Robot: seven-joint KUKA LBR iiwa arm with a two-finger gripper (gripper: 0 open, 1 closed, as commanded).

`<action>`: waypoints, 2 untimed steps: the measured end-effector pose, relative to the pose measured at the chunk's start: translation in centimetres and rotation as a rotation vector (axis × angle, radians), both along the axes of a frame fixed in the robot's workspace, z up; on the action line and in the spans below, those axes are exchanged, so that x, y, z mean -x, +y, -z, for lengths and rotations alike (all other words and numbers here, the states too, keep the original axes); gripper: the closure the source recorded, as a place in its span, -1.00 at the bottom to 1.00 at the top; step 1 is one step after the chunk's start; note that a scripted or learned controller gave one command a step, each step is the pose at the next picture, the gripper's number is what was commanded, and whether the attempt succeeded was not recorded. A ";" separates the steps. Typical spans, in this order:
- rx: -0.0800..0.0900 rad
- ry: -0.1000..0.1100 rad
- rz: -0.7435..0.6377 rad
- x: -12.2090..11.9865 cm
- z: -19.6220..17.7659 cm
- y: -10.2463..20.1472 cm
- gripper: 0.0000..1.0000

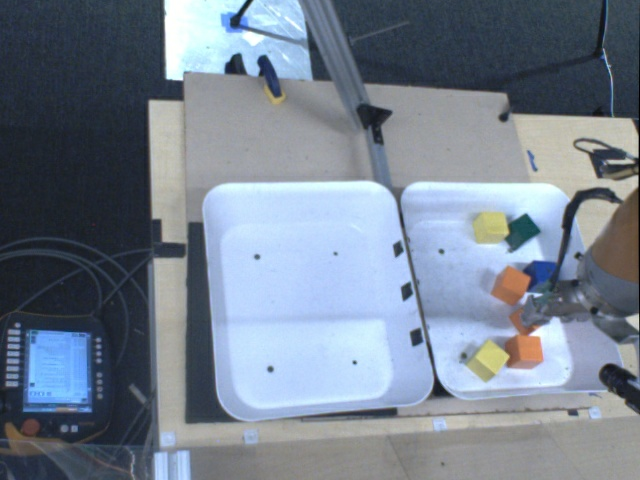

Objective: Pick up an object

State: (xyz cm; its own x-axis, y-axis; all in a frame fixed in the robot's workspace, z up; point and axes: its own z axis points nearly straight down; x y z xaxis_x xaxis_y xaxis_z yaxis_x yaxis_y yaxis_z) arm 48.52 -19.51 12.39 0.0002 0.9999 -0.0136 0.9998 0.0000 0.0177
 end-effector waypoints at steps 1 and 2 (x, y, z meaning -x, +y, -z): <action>-0.011 0.011 -0.004 -0.6 -4.5 -0.5 1.00; -0.011 0.011 -0.005 -0.1 -9.1 -0.5 1.00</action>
State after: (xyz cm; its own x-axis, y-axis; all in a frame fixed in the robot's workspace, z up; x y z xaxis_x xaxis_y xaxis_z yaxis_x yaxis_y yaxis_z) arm 48.66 -19.98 21.46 -0.0044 1.0000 -0.0027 1.0000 0.0045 0.0070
